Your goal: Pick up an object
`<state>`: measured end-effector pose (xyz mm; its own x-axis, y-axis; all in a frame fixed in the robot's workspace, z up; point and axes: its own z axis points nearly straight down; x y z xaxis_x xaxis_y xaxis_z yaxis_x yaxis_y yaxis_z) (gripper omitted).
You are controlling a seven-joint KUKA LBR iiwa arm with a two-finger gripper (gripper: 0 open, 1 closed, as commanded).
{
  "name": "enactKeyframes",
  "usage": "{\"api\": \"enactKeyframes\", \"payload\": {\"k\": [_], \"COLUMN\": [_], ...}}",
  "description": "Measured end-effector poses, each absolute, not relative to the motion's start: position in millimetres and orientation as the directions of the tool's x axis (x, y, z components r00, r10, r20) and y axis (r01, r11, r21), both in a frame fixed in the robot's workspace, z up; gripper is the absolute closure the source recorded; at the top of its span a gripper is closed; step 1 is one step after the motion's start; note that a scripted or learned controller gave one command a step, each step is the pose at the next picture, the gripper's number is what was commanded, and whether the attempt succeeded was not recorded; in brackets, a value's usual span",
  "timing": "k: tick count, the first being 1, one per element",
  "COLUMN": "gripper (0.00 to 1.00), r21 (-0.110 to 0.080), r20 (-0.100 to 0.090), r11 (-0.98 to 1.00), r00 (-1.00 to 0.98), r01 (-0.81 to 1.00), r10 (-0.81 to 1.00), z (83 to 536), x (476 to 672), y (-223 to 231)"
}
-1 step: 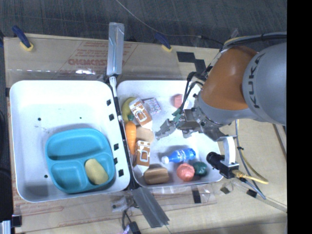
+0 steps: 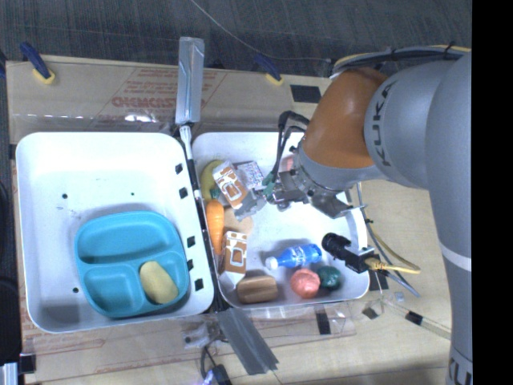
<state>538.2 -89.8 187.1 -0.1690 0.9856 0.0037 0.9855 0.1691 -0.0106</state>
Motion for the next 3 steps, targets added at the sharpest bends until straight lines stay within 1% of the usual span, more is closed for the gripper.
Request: {"api": "enactKeyframes", "payload": {"k": [1, 2, 3], "gripper": [0.0, 0.0, 0.0], "r21": [-0.007, -0.009, -0.003], "r20": [0.004, 0.01, 0.005], "r11": [0.427, 0.624, 0.71], "r00": [-0.427, -0.624, -0.71], "r01": [0.904, 0.781, 0.704], "r10": [0.904, 0.781, 0.704], "z": [188.0, 126.4, 189.7], "x": [600.0, 608.5, 595.7], "y": [-72.9, -99.3, -35.0]}}
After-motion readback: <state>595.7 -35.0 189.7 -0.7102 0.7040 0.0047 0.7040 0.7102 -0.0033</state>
